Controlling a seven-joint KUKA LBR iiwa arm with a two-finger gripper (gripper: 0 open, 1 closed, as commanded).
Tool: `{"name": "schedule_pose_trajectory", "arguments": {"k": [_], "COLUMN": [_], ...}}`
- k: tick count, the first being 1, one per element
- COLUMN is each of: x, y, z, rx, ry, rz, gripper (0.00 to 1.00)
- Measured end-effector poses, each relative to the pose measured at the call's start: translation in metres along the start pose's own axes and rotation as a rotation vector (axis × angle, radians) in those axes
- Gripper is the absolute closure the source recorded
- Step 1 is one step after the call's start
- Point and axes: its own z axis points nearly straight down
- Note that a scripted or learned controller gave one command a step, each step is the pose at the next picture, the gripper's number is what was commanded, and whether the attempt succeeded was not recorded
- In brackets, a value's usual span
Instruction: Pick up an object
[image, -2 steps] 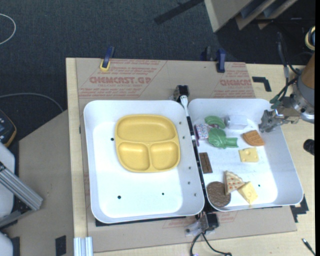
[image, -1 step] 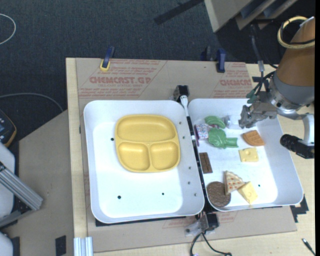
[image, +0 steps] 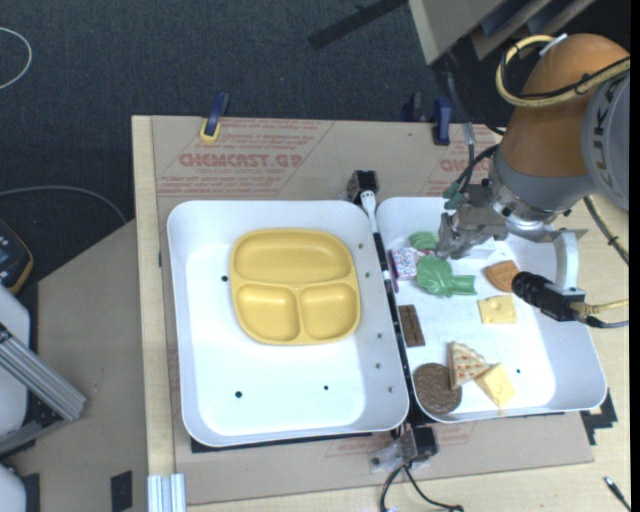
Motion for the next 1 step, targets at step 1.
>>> {"name": "schedule_pose_trajectory", "arguments": {"k": [1], "x": [0.0533], "y": [0.0129], "z": [-0.0029], "rx": [-0.006], "ry": [-0.001], "rz": [0.0], "gripper": [1.0]}}
